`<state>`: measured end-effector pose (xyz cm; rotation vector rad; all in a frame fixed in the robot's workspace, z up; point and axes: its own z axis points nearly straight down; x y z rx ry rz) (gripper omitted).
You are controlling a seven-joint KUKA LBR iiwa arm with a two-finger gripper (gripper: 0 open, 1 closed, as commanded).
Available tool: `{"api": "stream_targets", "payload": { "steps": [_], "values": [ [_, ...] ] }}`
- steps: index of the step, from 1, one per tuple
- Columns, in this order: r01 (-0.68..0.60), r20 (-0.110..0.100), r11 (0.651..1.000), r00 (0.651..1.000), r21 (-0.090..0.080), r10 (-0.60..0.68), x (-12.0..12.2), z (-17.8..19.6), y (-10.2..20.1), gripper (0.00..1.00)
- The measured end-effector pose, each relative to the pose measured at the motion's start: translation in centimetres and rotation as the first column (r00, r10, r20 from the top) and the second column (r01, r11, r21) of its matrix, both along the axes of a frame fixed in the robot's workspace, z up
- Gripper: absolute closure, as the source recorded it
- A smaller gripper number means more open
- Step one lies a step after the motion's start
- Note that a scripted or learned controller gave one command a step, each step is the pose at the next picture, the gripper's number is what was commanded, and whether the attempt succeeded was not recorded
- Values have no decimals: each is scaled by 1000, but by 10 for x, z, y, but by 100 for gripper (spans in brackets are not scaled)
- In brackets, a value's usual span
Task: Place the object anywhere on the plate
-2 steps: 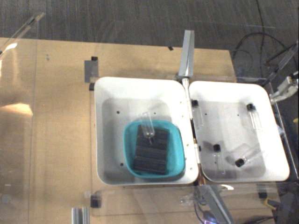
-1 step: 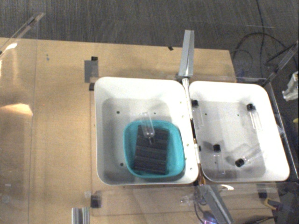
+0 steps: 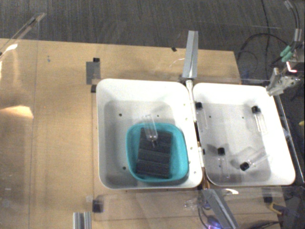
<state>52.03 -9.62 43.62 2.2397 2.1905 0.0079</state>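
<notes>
Your gripper [image 3: 282, 81] sits at the right edge of the view, over the far right corner of the right bin [image 3: 281, 175]. It is a small cluster of pale metal parts with green leads above it, too small and blurred for you to tell whether it is open or closed. Nothing can be seen held in it.

Well to the gripper's left and nearer the camera, across the seam between the bins, the left bin [image 3: 107, 142] holds the plate [image 3: 180, 163]. It is a glossy teal dish, square with rounded corners and a raised rim. On it rests a dark block [image 3: 153, 159], matte and ribbed in crosswise bands.

The clear vial [image 3: 151, 127] is a slim transparent tube. It lies across the block's far end, and its upper part reaches past the plate's far rim. It rests on the plate's contents, well apart from the gripper.

Closer to the gripper, in the right bin, you see four more clear tubes with small black caps:
- The vial by the right wall [image 3: 259, 122] is just below and left of the gripper.
- The corner vial [image 3: 251, 160] is tilted, toward the bin's near side.
- The middle vial [image 3: 220, 152] is left of the corner vial.
- The seam vial [image 3: 199, 111] lies along the bin's left wall, farthest from the gripper.

Both bins are smooth white plastic, shallow, with rounded corners. They sit on a pale wooden bench [image 3: 52, 128].
</notes>
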Motion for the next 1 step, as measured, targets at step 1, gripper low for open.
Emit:
{"api": "stream_targets", "payload": {
  "steps": [1],
  "values": [
    [-129,2,992,992,-2,129,8,1,-2,100]
  ]
}}
